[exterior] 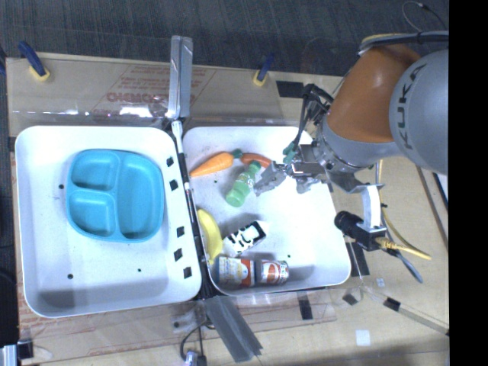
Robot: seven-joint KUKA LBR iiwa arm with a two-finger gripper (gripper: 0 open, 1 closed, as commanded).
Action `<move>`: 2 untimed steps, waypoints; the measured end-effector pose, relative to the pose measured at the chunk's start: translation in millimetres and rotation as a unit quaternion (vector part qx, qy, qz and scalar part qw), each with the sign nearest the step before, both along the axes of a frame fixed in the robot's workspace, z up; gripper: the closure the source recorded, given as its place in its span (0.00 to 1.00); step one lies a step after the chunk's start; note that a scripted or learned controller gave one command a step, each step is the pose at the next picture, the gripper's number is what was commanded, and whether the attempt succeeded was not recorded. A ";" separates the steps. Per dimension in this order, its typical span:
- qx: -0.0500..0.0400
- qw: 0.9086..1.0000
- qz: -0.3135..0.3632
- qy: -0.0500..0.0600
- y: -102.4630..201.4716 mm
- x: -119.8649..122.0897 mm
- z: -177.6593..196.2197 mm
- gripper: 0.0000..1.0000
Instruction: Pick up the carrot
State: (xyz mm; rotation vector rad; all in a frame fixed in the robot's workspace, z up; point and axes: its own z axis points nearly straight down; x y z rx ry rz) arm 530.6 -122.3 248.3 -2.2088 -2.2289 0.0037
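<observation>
The carrot [211,164] lies in the right bin [320,227] near its back left corner, orange with a green tip pointing right. My gripper [287,180] hovers over the bin's back middle, to the right of the carrot and apart from it. Its fingers [268,178] stand open with nothing between them. The left finger is close to a green bottle [239,189].
A second small orange vegetable [256,159] lies just right of the carrot. A banana [210,235], a black-and-white object [245,235] and a lying bottle [252,271] sit at the bin's front left. The left bin [38,265] holds a blue divided plate [116,194].
</observation>
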 end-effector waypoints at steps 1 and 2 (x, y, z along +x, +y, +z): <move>0.000 0.998 0.062 -0.001 7.8 97.8 -3.0 0.00; 0.000 0.998 0.063 0.000 60.7 125.9 -57.0 0.00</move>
